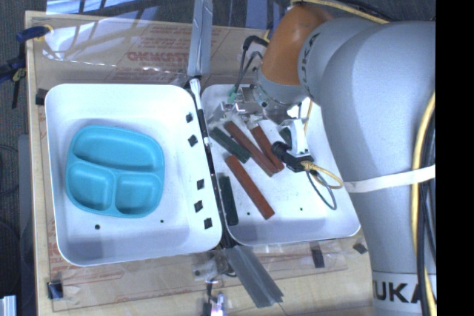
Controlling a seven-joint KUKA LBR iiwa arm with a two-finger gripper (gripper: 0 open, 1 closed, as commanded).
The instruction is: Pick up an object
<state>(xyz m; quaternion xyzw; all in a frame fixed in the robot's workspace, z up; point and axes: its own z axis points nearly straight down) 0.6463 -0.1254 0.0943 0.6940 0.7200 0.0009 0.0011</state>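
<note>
Grey arm low over right bin, wrist bent.

One fixed camera, high above bench, looking down at slant. Both white bins in frame: left bin centre-left, right bin mid-frame. Arm bulks in from right, close to lens, covering right bin's far corner. Dark floor visible along top edge beyond bench.

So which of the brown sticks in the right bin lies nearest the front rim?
The long brown stick, alone below the others; the two shorter ones lie up by the gripper.
</note>
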